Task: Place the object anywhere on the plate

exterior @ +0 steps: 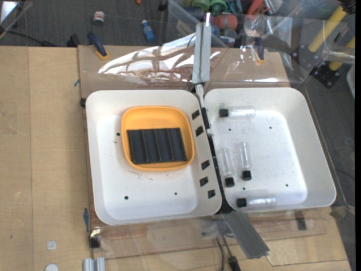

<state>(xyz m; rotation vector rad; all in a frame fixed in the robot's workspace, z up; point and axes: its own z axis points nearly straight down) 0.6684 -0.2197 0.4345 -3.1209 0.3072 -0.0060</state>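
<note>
1. Yellow plate (pixel 158 116) in the left bin (pixel 107 191), holding a black ridged tray (pixel 156 145) across its middle.
2. Four clear tubes with black caps lying in the right bin (pixel 293 151): one tube (pixel 237 113) near the far edge, two tubes (pixel 225 165) (pixel 244 160) side by side near the middle, one tube (pixel 256 201) along the near edge.
3. All tubes apart from the plate, across the divider between the bins.
4. Both bins resting on the counter (pixel 39 151).
5. Clear box of colourful toys (pixel 237 4) beyond the bins.
</note>
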